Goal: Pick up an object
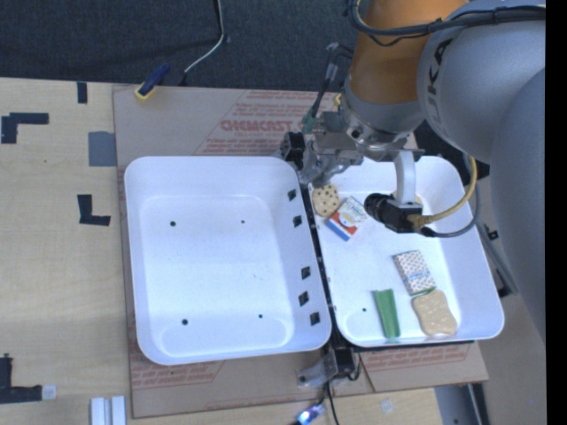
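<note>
Bench (pixel 53 237) of pale wood carries the two bins. At left sits the left bin (pixel 213 255). Over the dividing edge the gripper (pixel 321 168) hangs low, just above a checkered cookie (pixel 325 200); whether it grips anything cannot be told. In the right bin (pixel 461 237) lie a red-and-white packet (pixel 346 219), a green bar (pixel 386 313), a patterned packet (pixel 414 271) and a tan biscuit (pixel 434 314)

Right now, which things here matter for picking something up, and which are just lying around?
For the job:
gripper
cracker
small packet
patterned packet
green stick
biscuit
right bin

Lying about:
left bin
cardboard sheet
black cable
</note>
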